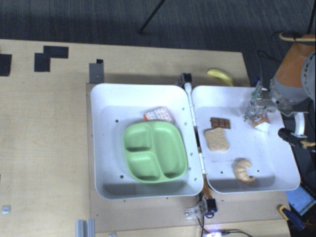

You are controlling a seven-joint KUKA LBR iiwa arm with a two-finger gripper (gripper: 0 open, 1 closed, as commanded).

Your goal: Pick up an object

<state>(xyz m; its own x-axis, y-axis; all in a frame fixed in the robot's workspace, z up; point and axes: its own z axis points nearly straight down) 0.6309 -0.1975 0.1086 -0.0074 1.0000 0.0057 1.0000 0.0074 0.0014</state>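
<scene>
Pincer of mine is low in the right bin, on a small orange and white thing; I cannot tell if I pinch it. Chocolate, bread and croissant lie nearby. I think I am grabbing now; next I lift slowly.

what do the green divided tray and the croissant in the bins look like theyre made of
Green tray: probably moulded plastic, going by its uniform pale green colour, rounded compartment walls and soft sheen.
Croissant: looks like a toy, likely plastic or rubber, with a smooth tan surface and even ridges; real pastry cannot be ruled out from this view.
</scene>
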